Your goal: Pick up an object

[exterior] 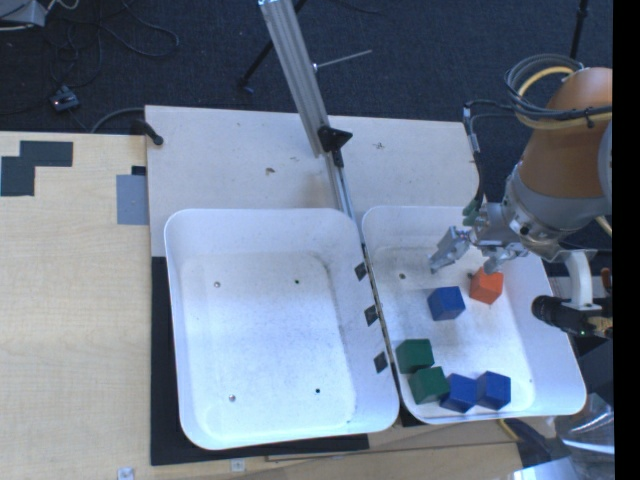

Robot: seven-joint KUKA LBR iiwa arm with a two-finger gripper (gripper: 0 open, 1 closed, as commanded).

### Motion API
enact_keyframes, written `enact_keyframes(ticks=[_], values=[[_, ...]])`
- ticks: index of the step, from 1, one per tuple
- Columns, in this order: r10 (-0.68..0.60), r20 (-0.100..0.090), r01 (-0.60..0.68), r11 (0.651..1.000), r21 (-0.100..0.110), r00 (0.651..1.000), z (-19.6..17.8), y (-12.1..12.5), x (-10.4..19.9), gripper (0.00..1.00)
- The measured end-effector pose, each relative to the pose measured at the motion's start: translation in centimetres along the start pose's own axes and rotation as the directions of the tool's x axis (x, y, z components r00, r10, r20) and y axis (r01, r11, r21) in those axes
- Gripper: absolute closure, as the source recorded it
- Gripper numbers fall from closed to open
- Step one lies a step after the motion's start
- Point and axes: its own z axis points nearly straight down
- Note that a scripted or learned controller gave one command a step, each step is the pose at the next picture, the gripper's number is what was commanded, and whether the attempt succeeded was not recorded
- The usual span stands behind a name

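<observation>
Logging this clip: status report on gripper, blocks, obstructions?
Gripper open over right bin, holding nothing. Orange block just below the fingers, blue block beside it. Green and blue blocks clustered at near edge, clear of approach.

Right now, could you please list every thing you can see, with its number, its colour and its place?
bins: 2, white, side by side on the bench
blue blocks: 3, one in the middle of the right bin, two at its near edge
green blocks: 2, right bin, close to the divider, touching
orange block: 1, right bin, just below the gripper
metal rail: 1, silver, behind the bins
gripper: 1, grey, over the right bin, open, holding nothing
</observation>
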Motion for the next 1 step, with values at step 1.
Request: enact_keyframes(ticks=[1], values=[[-0.007, 0.007, 0.007, 1.000, -0.018, 1.000, 12.24, -1.64, -1.25, 0.00]])
